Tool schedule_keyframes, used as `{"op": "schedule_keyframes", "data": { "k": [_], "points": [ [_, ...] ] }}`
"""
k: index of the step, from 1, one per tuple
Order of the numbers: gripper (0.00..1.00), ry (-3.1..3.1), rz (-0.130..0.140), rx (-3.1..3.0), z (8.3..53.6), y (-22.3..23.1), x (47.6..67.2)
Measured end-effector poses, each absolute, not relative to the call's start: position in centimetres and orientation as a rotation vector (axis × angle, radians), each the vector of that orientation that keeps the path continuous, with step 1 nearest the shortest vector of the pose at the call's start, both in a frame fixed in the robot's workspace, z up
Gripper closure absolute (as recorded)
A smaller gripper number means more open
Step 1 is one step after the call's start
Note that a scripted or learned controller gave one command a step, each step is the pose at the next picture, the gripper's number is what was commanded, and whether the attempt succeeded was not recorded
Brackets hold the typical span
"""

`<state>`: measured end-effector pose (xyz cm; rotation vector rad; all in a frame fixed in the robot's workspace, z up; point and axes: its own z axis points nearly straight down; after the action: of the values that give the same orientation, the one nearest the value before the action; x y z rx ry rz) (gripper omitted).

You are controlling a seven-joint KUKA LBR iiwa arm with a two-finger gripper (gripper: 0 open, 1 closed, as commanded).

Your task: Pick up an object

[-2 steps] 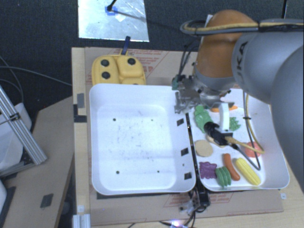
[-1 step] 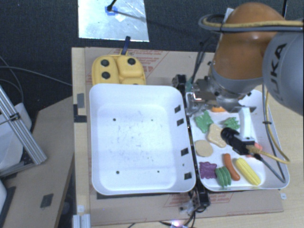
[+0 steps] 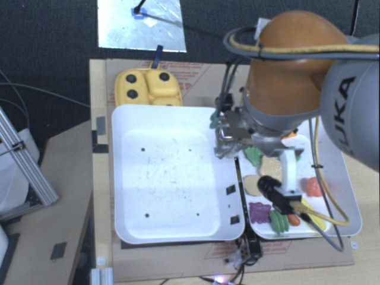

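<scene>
Showing gripper at right bin's edge, grip width impossible to tell. Just beside it, green piece; farther, purple piece.

One fixed camera overhead, slanted downward, fairly near; both bins framed

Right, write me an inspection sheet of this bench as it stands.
Surface: cardboard-topped bench; left bin shows just dark specks.
Job's things: right bin holds a purple piece, green piece, orange piece and tan disc.
Clutter: yellow block behind the left bin.
Grippers: gripper over the seam between the bins; hold cannot be judged.
Cables: wire bundle at the bench's front edge.
Surroundings: silver sheet on dark floor; metal frame at left.
</scene>
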<state>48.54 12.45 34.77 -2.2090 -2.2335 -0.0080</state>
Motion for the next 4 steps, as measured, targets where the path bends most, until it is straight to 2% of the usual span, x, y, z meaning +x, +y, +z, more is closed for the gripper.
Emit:
{"op": "schedule_keyframes", "data": {
  "k": [4],
  "points": [
    [1.0, -2.256, -0.013, -2.194, 38.9, 12.2, 49.0]
  ]
}}
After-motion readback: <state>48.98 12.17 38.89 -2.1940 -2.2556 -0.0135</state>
